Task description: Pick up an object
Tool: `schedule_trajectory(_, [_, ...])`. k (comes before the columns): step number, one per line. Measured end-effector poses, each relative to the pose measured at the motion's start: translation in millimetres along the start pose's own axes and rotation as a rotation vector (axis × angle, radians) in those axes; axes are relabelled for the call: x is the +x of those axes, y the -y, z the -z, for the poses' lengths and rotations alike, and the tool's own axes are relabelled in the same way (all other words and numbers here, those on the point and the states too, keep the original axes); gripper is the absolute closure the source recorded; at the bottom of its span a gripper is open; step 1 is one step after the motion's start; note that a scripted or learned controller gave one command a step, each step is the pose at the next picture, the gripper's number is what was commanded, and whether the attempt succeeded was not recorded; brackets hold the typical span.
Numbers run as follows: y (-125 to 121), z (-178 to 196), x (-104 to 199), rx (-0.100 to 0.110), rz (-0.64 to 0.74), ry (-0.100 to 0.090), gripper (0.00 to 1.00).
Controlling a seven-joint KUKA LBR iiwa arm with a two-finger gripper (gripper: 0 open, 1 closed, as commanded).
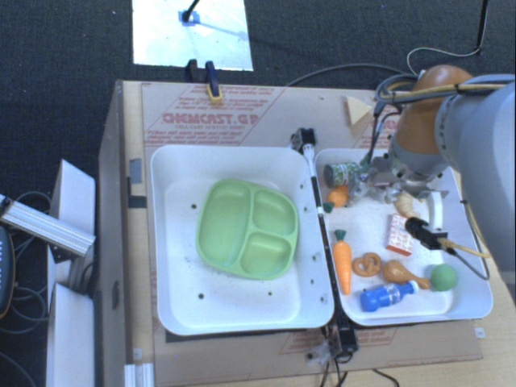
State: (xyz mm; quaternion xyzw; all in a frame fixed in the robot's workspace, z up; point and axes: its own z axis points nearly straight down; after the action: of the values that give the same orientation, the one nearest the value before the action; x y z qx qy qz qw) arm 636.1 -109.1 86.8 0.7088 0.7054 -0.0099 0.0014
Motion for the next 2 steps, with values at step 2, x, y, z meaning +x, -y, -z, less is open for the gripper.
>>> schedule_trajectory(2, [-33, -2, -32, -0.014, 0.007, -0.014, 0.00])
